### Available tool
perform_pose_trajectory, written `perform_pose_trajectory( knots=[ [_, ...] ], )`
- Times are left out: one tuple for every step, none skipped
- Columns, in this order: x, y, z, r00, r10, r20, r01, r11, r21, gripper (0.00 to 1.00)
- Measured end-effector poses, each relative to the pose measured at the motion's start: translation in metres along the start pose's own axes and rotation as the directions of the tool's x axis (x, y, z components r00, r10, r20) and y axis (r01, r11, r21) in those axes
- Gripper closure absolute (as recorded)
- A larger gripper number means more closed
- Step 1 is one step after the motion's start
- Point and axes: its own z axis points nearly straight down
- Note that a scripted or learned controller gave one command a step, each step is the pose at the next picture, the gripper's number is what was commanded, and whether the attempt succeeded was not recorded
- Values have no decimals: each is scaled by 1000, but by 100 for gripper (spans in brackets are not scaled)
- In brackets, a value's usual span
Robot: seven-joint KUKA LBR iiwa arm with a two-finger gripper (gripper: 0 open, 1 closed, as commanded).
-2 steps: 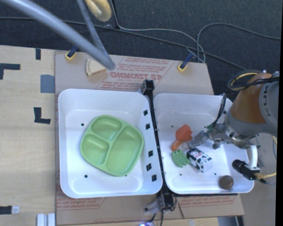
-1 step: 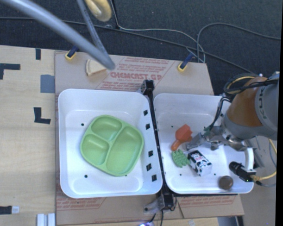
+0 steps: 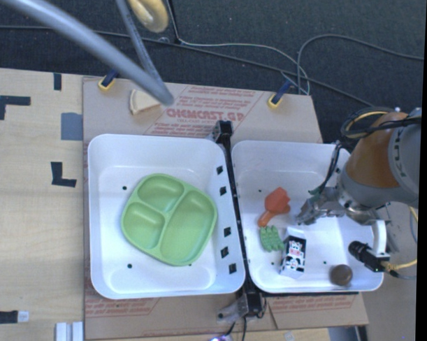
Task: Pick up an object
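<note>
tool (image 3: 308, 213) tips blurred, possibly empty

A wooden bench (image 3: 31, 195) bears brown cardboard (image 3: 202, 106) under two white bins (image 3: 101, 197).

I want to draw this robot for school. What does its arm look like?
The arm is fat, round and grey, with an orange band above the wrist. Black cables loop over the band. Lower down there is a small metal-grey gripper, and a black knob sticks out near a white bracket.
</note>
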Motion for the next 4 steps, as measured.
perform_pose_trajectory(
  knots=[
    [6,7,-46,1000,0,-4,0,1000,1,100],
    [0,11,-91,1000,1,-3,-1,1000,0,100],
    [0,16,-134,1000,0,-3,0,1000,0,100],
    [53,14,-143,1000,-4,-6,4,1000,4,100]
  ],
)
